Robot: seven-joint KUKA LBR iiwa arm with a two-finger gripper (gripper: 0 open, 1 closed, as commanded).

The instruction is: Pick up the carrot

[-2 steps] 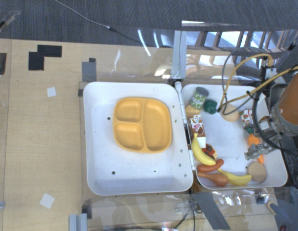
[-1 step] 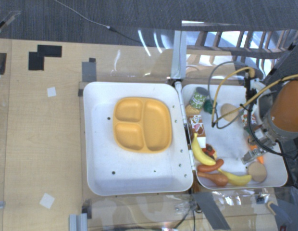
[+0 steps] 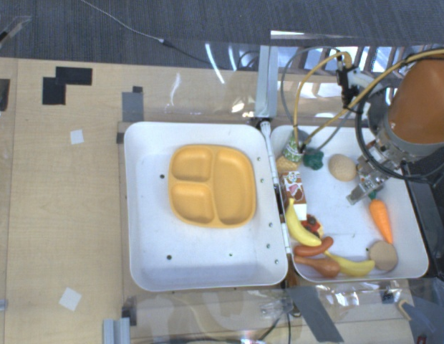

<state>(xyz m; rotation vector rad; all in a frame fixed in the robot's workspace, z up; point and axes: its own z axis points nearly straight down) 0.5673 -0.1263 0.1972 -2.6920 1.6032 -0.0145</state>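
From the overhead camera I see two white bins side by side on the wooden bench: the left bin (image 3: pixel 147 264) carries a yellow divided plate (image 3: pixel 211 185) sitting roughly at its centre, and the right bin (image 3: pixel 415 253) holds the food items. The carrot (image 3: pixel 380 219) lies near the right wall of the right bin, orange, tilted with its narrow end pointing down toward a round tan potato (image 3: pixel 383 255) just below it. The arm (image 3: pixel 422 106) comes in from the right, its orange band over the bin's upper right corner, and the gripper (image 3: pixel 365 186) hangs just up and left of the carrot's thick end, close beside it; I cannot tell whether it touches the carrot, nor how the jaws stand. Another pale potato (image 3: pixel 342 168) sits left of the gripper. Along the bin's left and lower sides I make out a banana (image 3: pixel 302 228), a second banana (image 3: pixel 351 266), a reddish sausage (image 3: pixel 316 265) and a green piece (image 3: pixel 313 159).
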